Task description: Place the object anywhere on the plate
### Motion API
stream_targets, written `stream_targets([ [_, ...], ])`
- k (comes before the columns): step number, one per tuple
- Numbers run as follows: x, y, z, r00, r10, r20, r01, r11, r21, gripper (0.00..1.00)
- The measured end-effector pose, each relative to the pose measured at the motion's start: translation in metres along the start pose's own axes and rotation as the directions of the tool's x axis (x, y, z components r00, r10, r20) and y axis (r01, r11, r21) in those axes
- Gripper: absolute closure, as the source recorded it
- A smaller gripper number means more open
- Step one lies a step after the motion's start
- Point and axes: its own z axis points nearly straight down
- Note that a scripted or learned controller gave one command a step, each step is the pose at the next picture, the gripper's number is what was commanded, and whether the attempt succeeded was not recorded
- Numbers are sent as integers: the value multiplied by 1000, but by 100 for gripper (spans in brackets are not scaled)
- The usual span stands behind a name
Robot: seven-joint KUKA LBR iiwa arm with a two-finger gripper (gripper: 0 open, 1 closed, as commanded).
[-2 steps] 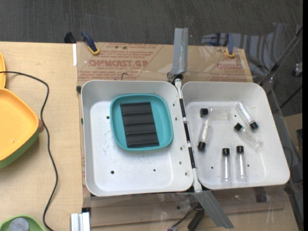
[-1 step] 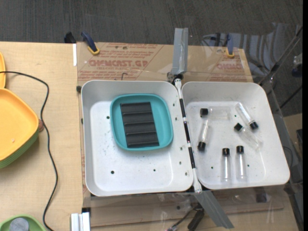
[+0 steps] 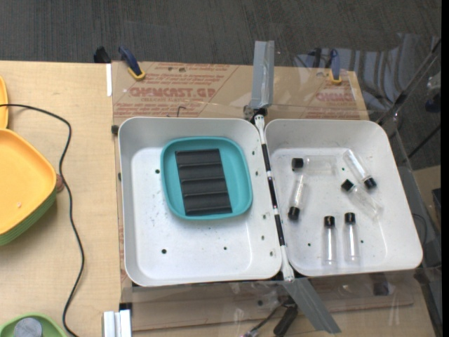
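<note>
Camera view looks down on two white bins set edge to edge: the left bin [image 3: 140,244] and the right bin [image 3: 393,188]. One teal plate [image 3: 240,177] lies in the upper middle of the left bin, and one black ribbed pad [image 3: 203,182] with four raised bars lies flat on it. I count six clear vials with black caps, all in the right bin and all well apart from the plate: one vial [image 3: 312,164] near the top left, a second vial [image 3: 297,196] slanting below it, a third vial [image 3: 358,168] and a fourth vial [image 3: 361,196] angled toward the right side, and a fifth vial [image 3: 329,241] and sixth vial [image 3: 350,239] lying side by side near the front, caps pointing to the back. As for the gripper, I cannot tell its state or the arm's pose from this spot. Behind the bins a cardboard sheet [image 3: 189,90] carries red print, of which "CHEMCAST GP" reads on the left; the smaller lines are too faint to read. Two blue-and-yellow clamps pin it, one clamp [image 3: 131,63] at the left and another clamp [image 3: 335,72] at the right. One black cable [image 3: 68,188] snakes across the wooden bench [image 3: 84,258], beside a stack of yellow dishes [image 3: 21,181].
</note>
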Motion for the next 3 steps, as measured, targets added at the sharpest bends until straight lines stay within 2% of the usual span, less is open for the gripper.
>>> stream_targets([
  [1, 6, 8, 0, 995, 95, 0, -95, 995, 0, 0],
  [3, 6, 14, -1, 932, 362, -1, -362, 932, 0, 0],
])
